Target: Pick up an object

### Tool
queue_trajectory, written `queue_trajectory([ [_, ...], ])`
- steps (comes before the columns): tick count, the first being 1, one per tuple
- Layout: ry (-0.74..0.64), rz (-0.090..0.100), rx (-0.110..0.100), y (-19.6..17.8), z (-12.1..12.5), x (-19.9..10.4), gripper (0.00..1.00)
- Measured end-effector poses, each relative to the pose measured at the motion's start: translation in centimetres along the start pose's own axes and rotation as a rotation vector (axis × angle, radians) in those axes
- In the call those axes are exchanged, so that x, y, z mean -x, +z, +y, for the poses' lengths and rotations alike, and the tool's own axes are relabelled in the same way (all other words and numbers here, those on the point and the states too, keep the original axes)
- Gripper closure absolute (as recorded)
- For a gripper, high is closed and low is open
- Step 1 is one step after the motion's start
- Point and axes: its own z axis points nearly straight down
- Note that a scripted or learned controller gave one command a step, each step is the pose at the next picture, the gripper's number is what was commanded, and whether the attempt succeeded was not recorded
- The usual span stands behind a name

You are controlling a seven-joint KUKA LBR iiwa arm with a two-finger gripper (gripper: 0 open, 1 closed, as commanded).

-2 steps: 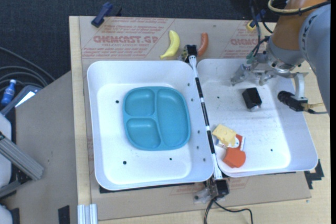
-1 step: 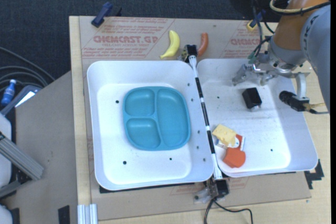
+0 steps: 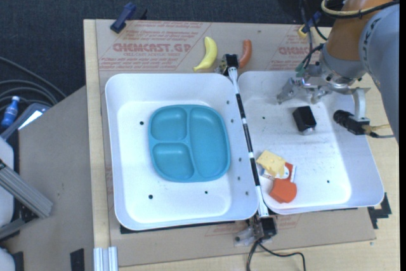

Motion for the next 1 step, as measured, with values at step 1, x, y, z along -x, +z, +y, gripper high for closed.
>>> queue_trajectory([
  [1, 0.001, -0.001, 0.001, 0.02, -0.01, 0.47, 0.00],
])
